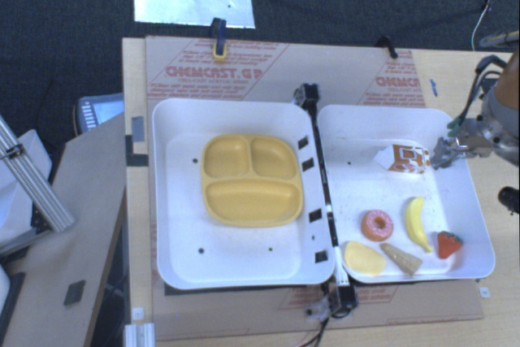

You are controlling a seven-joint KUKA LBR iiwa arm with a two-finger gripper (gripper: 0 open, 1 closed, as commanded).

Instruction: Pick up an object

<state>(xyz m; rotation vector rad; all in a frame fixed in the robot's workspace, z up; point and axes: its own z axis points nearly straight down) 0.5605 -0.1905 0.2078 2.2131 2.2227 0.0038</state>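
Observation:
The right bin (pixel 357 134) holds several toy foods. A pink donut (pixel 377 224), a yellow banana (pixel 418 223) and a red strawberry (pixel 448 243) lie near its front right. A pale yellow round piece (pixel 365 258) and a tan wedge (pixel 401 258) rest along the front wall. An orange-and-white packet (pixel 404 158) lies at the bin's back right. My gripper (pixel 445 152) hangs low over the bin's right side, right beside the packet's right edge. Whether it touches the packet is unclear.
The left bin (pixel 175 175) carries a yellow divided plate (pixel 250 179). A black clip strip (pixel 318 183) runs between the two bins. The arm's grey wrist (pixel 496 122) reaches in over the right bin's right wall.

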